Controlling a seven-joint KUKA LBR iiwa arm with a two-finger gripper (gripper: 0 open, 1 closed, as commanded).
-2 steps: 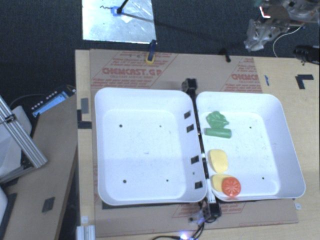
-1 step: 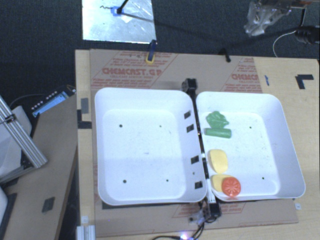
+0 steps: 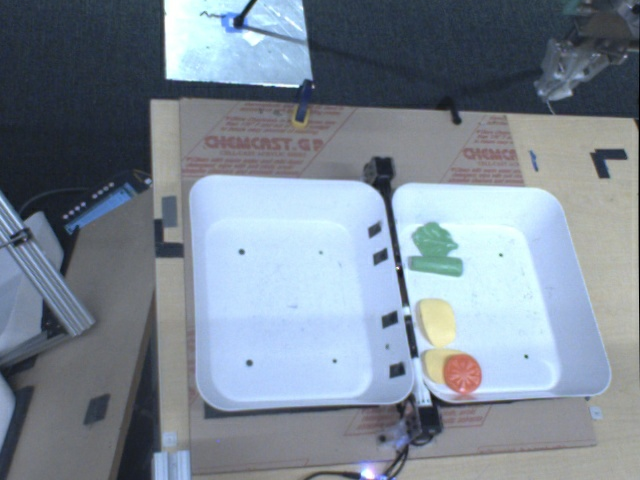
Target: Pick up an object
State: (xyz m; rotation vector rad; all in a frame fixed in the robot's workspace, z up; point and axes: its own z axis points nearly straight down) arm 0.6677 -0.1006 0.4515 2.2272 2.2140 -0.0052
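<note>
The right bin [image 3: 560, 268] holds a green leafy toy piece [image 3: 435, 249] near its left wall. In front of that lies a pale yellow piece [image 3: 436, 320]. At the bin's front left corner an orange-red round piece [image 3: 462, 372] rests against another yellow piece [image 3: 438, 364]. My gripper [image 3: 560, 76] hangs at the top right, past the bench's back edge and well away from both bins. Nothing shows between its fingers.
The left bin [image 3: 290, 288] lies beside the right one, joined by black clips [image 3: 385, 258] along the middle. A shiny metal sheet [image 3: 238, 26] lies beyond the bench at the back. A metal frame [image 3: 40, 278] stands at the left.
</note>
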